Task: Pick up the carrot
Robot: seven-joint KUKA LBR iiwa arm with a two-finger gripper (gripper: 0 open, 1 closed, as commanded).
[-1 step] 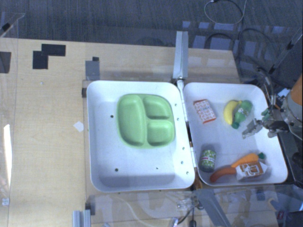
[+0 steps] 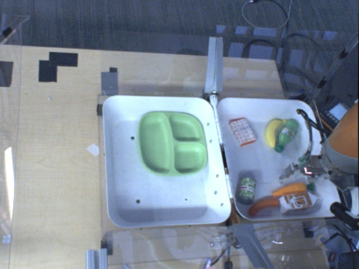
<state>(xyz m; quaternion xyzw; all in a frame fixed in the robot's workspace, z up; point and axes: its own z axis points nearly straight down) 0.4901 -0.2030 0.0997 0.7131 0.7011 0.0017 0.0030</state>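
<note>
The carrot (image 2: 289, 190) is a short orange piece lying near the front of the right bin (image 2: 263, 108). A small white and orange carton (image 2: 297, 202) touches its front side, and a red-brown sausage (image 2: 263, 207) lies just to its left. My gripper (image 2: 296, 171) reaches in from the right and hovers just behind and above the carrot, with nothing visibly held. The grey arm with its orange band (image 2: 343, 139) sits at the bin's right rim.
The right bin also holds a red patterned card (image 2: 242, 131), a banana (image 2: 273, 132) with a green bottle (image 2: 286, 134) against it, and a dark can (image 2: 245, 188). A green divided plate (image 2: 171, 142) lies in the left bin (image 2: 120, 167).
</note>
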